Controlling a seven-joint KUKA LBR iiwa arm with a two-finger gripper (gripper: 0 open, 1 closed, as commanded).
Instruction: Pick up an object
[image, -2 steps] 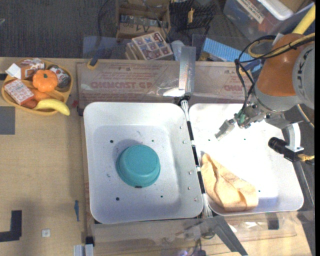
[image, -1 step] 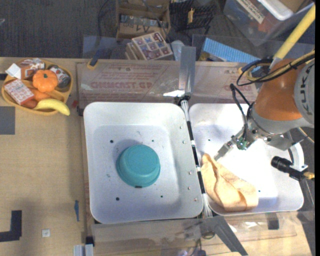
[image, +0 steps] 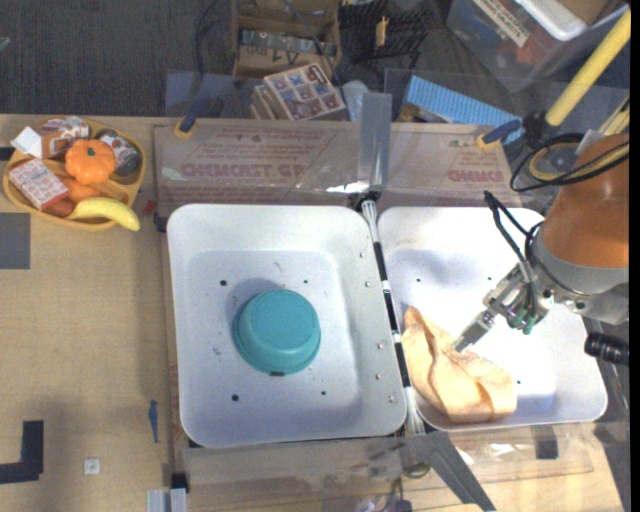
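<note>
Right now the gripper (image: 470, 338) hangs low in the right bin (image: 560, 250), its tip just above the tan cloth (image: 462, 378); whether the jaws are spread or pressed together I cannot tell. Below and beside the tip, the cloth lies crumpled against the bin's near-left wall. Limp fabric could slip free, or the tip might strike the floor.
</note>
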